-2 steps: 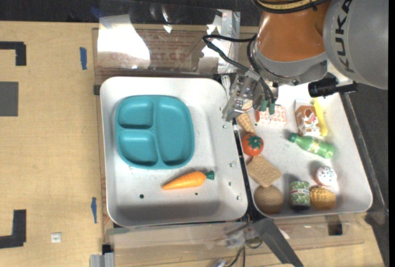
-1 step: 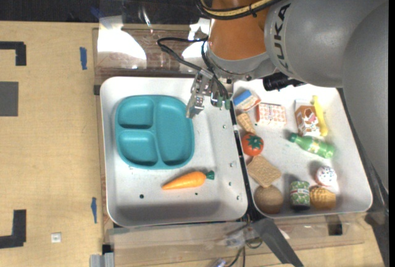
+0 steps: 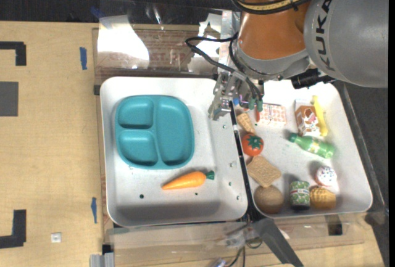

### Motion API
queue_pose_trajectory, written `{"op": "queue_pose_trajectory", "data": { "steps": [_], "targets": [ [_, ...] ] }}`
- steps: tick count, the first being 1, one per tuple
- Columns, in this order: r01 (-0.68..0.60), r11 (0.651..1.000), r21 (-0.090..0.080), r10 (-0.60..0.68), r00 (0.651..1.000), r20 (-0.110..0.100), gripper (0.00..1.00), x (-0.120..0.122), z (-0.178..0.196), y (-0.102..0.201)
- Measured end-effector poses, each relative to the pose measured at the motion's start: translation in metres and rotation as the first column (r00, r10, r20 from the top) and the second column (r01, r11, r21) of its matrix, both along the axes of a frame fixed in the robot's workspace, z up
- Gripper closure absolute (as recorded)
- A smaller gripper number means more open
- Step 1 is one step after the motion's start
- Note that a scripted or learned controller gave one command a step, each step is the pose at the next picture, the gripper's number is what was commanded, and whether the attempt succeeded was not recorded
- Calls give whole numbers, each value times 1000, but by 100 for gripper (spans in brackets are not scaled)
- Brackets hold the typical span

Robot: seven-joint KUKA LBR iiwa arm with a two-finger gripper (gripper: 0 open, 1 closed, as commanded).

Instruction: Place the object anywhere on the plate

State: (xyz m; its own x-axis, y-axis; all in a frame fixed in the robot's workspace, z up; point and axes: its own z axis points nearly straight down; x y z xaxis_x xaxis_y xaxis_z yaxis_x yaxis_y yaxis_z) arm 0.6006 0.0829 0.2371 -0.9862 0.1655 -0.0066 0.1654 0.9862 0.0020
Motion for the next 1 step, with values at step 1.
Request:
{"op": "queue_pose_trajectory", "data": {
  "steps": [1],
  "targets": [
    [247,969,-2,-247,969,-4,100,-62,-4,-130]
  ]
}}
